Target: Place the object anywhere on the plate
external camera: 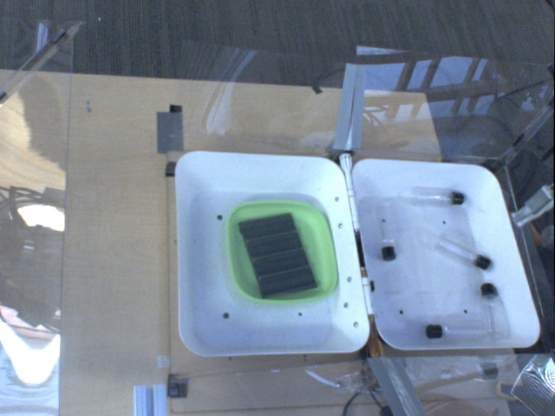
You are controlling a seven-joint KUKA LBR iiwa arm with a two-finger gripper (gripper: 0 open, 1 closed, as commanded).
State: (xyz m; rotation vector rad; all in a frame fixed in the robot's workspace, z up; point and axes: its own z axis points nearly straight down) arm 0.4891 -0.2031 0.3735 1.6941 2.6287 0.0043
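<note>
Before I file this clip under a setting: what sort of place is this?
Probably a robotics lab workcell. A wooden bench bears two white bins, a green plate with a dark ribbed block in the left one, with clear plastic guards around.

Bright, even daylight with a cool blue cast. Pale glare streaks across the tan wooden bench, washed-out white at lower left. Soft shadows inside the shallow white plastic bins. Slightly soft overall.
</note>
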